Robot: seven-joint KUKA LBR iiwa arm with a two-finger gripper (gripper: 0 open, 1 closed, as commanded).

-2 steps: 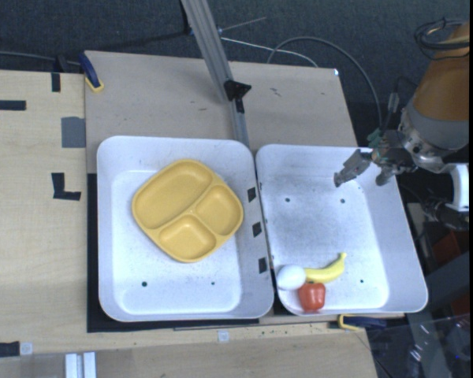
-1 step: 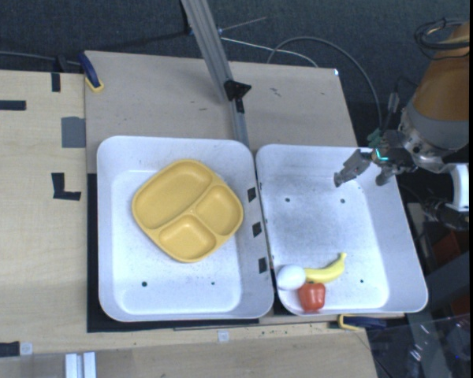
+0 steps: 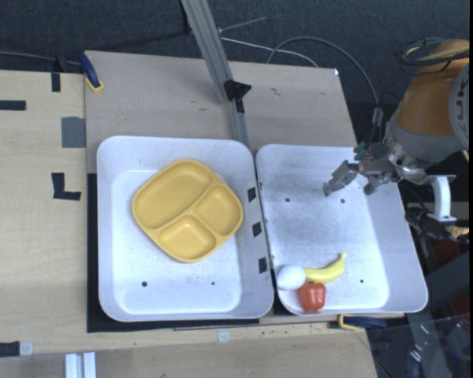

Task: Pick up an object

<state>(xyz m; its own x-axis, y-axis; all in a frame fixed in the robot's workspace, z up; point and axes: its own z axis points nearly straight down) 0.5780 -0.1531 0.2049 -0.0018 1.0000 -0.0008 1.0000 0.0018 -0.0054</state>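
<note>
A yellow banana (image 3: 328,269), a white egg-like ball (image 3: 291,277) and a red pepper (image 3: 312,295) lie together at the near left corner of the right bin (image 3: 378,242). A yellow divided plate (image 3: 187,209) rests in the left bin (image 3: 118,235). My gripper (image 3: 351,179) hangs over the far part of the right bin, well away from the three small objects. Its fingers (image 3: 336,181) are spread apart with nothing between them.
A grey metal pole (image 3: 213,50) slants down from the top to the gap between the bins. Cables run across the bench behind the right bin. The arm's orange band (image 3: 430,105) is at the far right.
</note>
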